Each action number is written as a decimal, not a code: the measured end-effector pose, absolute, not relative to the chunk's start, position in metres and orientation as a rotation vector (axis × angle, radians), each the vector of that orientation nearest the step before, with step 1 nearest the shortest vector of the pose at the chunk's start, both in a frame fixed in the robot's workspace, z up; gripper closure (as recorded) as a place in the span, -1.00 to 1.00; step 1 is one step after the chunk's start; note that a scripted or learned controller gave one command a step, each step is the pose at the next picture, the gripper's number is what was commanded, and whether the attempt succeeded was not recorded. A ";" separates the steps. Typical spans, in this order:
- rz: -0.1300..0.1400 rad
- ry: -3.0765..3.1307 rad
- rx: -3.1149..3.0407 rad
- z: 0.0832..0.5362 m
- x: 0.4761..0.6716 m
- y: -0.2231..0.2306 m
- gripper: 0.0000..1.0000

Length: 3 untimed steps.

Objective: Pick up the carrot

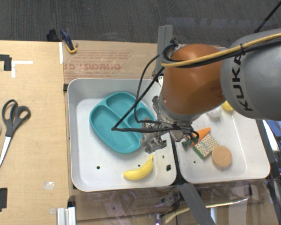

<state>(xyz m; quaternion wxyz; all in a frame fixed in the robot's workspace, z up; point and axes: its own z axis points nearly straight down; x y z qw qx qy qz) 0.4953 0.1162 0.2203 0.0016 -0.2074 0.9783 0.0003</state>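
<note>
The carrot (203,133) is a small orange piece in the right bin (253,168), lying near that bin's left side, with its left end hidden behind cables and the wrist. My gripper (154,143) hangs below the big orange band, over the left bin (79,163) close to the divider. It sits just right of the teal plate and above the banana, well left of the carrot. Nothing shows in its grasp.
A teal divided plate (117,121) lies in the left bin, and a yellow banana (140,169) rests near that bin's front. Next to the carrot are a speckled green-edged block (204,147) and a round tan disc (221,156). Scissors (11,121) lie on the wooden bench at left.
</note>
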 end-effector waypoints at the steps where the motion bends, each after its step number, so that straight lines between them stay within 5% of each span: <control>1: 0.000 3.111 -0.439 0.191 0.514 0.041 1.00; 2: 0.000 3.119 -0.368 0.192 0.487 0.072 1.00; 3: 0.001 3.019 -0.860 0.192 0.485 0.073 1.00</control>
